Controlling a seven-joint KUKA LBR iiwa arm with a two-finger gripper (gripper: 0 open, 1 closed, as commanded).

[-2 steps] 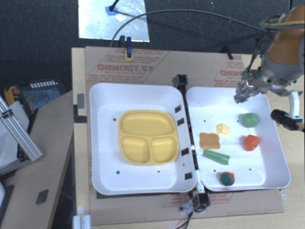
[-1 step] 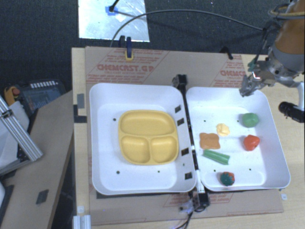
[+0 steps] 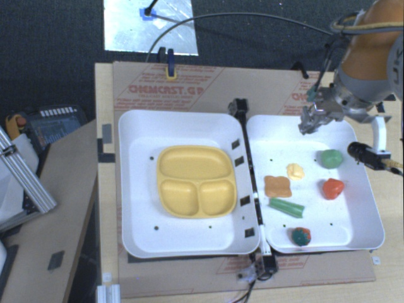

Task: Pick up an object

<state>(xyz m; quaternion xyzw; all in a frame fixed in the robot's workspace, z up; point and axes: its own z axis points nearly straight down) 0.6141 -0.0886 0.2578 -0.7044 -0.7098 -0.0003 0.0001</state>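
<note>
1. Six candidate items sit in the right bin (image 3: 363, 223); the left bin (image 3: 136, 169) carries a yellow divided tray (image 3: 192, 180), well left of the jaws and not a likely pick.
2. Orange flat piece (image 3: 277, 185): below and left of the gripper (image 3: 308, 124), lying flat, well apart from it.
3. Green stick (image 3: 286, 206): further below, long axis running left-up to right-down, just under the orange piece.
4. Pale yellow piece (image 3: 295, 170): almost straight below the gripper, slightly left. Small, rounded.
5. Red-green round piece (image 3: 301, 235): furthest below, near the bin's front wall.
6. Gripper sits above the back-left part of the right bin, nothing visible between the fingers. Jaw state: cannot tell, too blurred and small.
7. Green round piece (image 3: 330, 158): below and right of the gripper, nearest along with the pale yellow one.
8. Red piece (image 3: 332, 187): below-right, past the green round one.
9. Judgement: shortest travel is a short shift toward the front of the bin, to either the pale yellow or the green round piece. If the stick is chosen, the jaws need to close across its short axis.
</note>
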